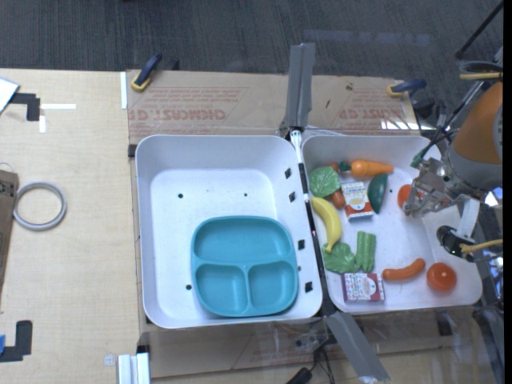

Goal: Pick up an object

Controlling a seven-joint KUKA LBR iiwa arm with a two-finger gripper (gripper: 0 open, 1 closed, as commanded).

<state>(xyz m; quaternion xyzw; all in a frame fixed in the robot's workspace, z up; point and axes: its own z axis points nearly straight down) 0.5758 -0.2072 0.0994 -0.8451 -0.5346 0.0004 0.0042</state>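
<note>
Far left on the table (72, 294): a tape ring (37, 187), out of the way.

Next, the left bin (216, 141), with a blue plate (244, 266) near its front edge.

Then the right bin (400, 238), full of toy food. Along its left wall: a leaf (324, 181), a banana (328, 221) lying front to back, and more greens (338, 258). Near the back edge: a carrot (370, 167) lying left to right. Below it a small box (356, 197) and a dark green pod (378, 190), side by side. In the middle: green beans (366, 249), pointing front to back. By the front edge: a pink box (362, 286), a sausage (404, 270) lying almost left to right, and a tomato (441, 277) in the front right corner.

Over by the right wall: the end effector (418, 202), hanging low in the bin. Cannot tell if spread or pressed together. Nothing seen held in it.

Just to its left, maybe touching: a red toy (405, 194), half hidden, too little on show to tell its shape or long way. Likely the nearest thing to grab, with only a small move left needed. Sausage and tomato next nearest, toward the front edge.

White, flat, smooth bin floor, so toys may slide. Bare floor around the red toy, with the pod near on its left. Right wall close behind, so little room that way.
</note>
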